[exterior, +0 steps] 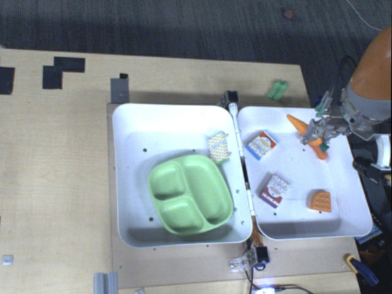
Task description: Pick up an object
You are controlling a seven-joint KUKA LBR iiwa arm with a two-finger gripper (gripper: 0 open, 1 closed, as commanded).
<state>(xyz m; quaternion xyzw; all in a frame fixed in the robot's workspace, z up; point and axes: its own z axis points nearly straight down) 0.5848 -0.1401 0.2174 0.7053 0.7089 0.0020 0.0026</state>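
gripper (pixel 316 133) low over the carrot (pixel 306 133) in the right bin (pixel 343 225), grip unclear, carrot partly hidden

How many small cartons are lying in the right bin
2. One small carton with blue and red print lies near the right bin's upper left. The other carton, dark red, lies below it toward the bin's middle. None looks hidden.
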